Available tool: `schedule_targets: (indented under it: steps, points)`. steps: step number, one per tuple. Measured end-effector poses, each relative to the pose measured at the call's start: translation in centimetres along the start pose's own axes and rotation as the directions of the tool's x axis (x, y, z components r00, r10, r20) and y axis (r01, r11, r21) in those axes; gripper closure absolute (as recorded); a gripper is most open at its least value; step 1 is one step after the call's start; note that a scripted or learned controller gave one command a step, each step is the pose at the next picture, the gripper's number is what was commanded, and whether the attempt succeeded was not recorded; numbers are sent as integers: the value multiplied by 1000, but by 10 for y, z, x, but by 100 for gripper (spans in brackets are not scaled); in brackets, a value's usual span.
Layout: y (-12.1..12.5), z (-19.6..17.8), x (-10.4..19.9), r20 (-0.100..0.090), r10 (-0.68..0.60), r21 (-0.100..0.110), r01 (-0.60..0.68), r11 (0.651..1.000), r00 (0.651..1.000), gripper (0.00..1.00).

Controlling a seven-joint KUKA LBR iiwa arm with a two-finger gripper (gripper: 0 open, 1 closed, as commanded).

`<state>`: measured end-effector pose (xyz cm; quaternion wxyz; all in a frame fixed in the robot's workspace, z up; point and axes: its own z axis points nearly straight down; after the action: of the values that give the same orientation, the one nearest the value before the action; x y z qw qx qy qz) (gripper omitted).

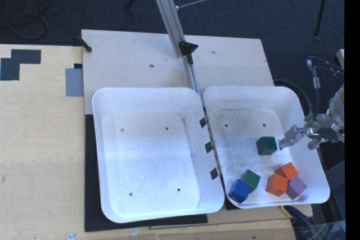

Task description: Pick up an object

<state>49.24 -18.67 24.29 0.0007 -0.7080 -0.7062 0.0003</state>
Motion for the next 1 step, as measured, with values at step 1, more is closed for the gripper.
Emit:
schedule_targets:
  steps: [1]
  points:
    - [57,96,-22,-1,-5,5,5,1000,1000,0]
